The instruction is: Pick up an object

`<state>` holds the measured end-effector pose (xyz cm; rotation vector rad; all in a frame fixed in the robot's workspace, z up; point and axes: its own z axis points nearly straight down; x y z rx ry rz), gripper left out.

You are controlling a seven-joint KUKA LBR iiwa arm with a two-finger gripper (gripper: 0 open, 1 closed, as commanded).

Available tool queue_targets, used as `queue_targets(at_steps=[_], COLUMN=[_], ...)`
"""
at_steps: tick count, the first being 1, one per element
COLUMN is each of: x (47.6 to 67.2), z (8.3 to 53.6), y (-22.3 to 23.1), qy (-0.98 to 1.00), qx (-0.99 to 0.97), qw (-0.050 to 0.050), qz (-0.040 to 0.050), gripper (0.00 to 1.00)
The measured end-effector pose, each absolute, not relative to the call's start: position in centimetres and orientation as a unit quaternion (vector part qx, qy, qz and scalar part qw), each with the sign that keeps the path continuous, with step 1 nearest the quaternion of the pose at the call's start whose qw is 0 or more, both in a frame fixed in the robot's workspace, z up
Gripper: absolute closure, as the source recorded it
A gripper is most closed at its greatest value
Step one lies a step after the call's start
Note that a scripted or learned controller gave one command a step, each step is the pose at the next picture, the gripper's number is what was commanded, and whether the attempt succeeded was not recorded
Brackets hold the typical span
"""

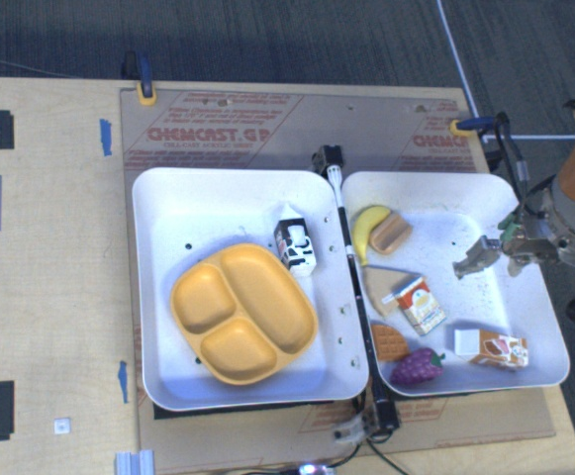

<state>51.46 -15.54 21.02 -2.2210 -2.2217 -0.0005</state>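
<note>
Bright, even light; soft shadows.

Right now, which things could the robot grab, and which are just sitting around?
Could be grabbed:
banana
brown block
small carton
grapes
cow-print carton
yellow tray
The gripper hovers over the right bin.

Just sitting around:
left bin
blue clamp

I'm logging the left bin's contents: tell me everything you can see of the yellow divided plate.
The yellow divided plate looks like smooth moulded plastic, rounded in outline, with three shallow compartments: one large, two smaller. It lies flat, right way up, turned at an angle in the lower middle of the left bin. The small black-and-white carton stands at its upper right edge; whether they touch is unclear.
</note>
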Motion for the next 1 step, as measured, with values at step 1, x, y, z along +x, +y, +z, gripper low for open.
queue_targets(at_steps=[1], x=[53.38], z=[13.30], y=[-9.64], qy=[-0.707], qx=[-0.707], qw=[0.001], qz=[0.0002], gripper=[0.00])
